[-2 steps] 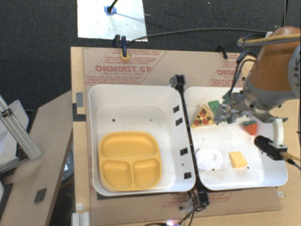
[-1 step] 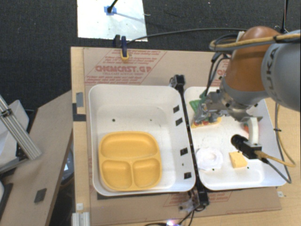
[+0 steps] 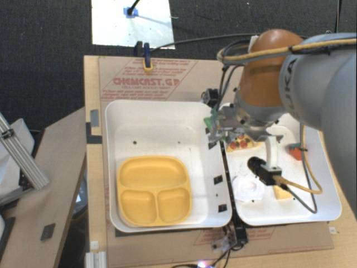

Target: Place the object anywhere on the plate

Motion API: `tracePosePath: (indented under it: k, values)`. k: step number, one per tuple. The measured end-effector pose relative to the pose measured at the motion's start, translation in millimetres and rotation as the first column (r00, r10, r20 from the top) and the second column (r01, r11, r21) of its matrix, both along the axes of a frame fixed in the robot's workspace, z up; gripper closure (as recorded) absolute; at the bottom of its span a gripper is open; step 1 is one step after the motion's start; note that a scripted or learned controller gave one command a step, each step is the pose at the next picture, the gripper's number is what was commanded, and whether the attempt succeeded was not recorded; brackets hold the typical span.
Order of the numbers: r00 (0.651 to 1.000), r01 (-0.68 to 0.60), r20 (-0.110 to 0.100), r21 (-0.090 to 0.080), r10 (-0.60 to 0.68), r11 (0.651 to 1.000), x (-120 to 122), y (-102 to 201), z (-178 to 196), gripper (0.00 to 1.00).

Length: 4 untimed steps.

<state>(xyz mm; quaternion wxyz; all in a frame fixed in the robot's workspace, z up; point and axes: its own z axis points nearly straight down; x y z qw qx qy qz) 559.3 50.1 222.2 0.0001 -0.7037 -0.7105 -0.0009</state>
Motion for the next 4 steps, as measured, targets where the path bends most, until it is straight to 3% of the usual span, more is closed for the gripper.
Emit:
tracePosePath:
  k: [2, 3, 4]
  values:
    - [1.000, 0.000, 0.001, 0.001, 0.000, 1.000, 34, 113, -7, 1.00]
    - [1.000, 0.003, 0.000, 0.000, -0.003, 1.000, 33, 136, -7, 1.00]
    - [1.000, 0.004, 0.000, -0.001, -0.004, 1.000, 33, 134, -7, 0.00]
